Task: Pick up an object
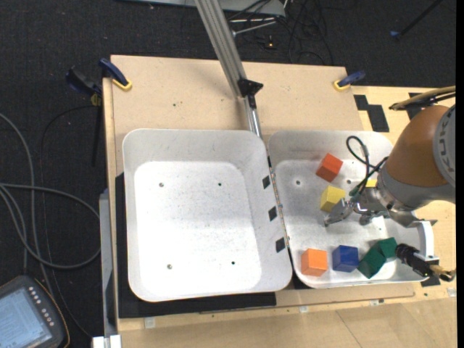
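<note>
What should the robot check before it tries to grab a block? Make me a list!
1. Blocks to pick are in the right bin: ok.
2. Gripper is over that bin, close to the yellow block: ok.
3. Yellow block sits between the fingers: not ok, it lies beside them.
4. Fingers open wide enough: cannot tell.
5. Yellow block stands apart from the orange block behind it: ok.
6. Front row, orange cube, blue block and green block, is out of the way: ok.
</note>
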